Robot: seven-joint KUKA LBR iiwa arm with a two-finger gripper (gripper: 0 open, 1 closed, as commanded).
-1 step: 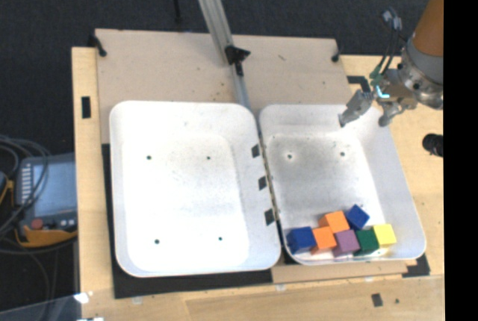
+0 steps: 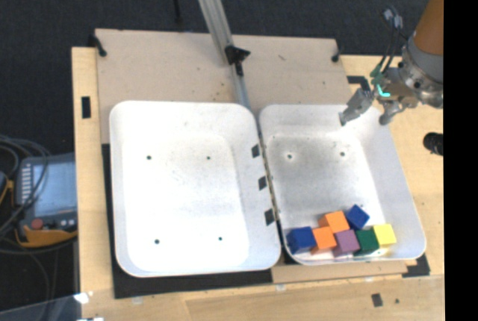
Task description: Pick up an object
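Coloured blocks (image 2: 342, 234) huddle in the near corner of the right bin (image 2: 388, 163), touching one another, with a blue one (image 2: 301, 238) at the left end of the cluster. My gripper (image 2: 371, 109) hangs over the bin's far right edge, fingers spread and holding nothing. The blocks lie well apart from my fingers, down toward the near rim.

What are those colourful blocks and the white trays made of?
The blocks look like painted wood or foam: solid matte colours, crisp cube edges, no shine. The two white bins look like moulded plastic: smooth, rounded corners, scuffed grey in the middle.
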